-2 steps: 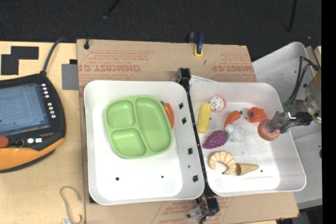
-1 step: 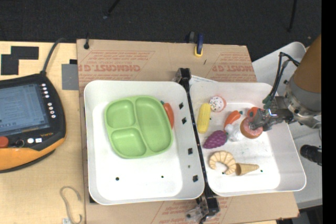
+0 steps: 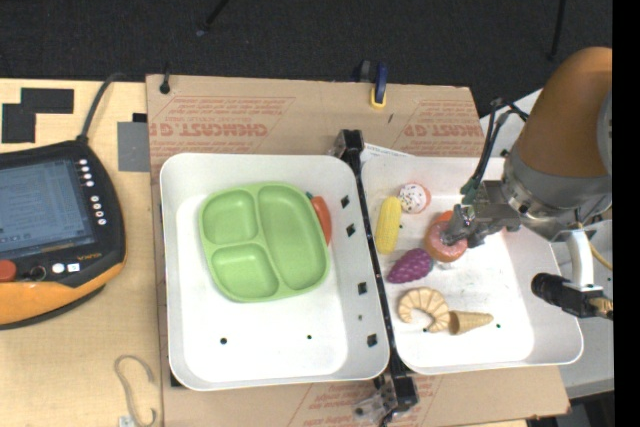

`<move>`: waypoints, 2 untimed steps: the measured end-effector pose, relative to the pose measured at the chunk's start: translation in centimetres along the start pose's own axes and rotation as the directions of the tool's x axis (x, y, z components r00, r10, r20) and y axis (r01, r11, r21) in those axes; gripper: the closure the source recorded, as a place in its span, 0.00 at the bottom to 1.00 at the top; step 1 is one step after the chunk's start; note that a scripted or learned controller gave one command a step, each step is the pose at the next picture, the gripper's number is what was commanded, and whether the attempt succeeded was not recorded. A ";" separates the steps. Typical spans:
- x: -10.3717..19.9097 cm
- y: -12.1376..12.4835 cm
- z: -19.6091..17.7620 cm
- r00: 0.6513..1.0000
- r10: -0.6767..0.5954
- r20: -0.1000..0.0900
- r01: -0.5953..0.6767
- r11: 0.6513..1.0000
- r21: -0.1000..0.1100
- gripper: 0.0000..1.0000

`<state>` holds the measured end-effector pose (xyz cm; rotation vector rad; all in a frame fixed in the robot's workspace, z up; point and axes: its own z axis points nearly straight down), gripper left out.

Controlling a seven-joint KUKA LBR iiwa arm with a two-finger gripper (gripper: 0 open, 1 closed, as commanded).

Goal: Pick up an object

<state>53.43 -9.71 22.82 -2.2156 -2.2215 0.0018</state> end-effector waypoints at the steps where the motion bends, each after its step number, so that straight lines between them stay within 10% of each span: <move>1: 5.0 -0.1 -0.9 1.000 0.000 0.000 0.000 1.000 -0.001 1.00; 2: 10.1 -0.6 -1.2 1.000 0.000 0.000 0.000 1.000 0.000 1.00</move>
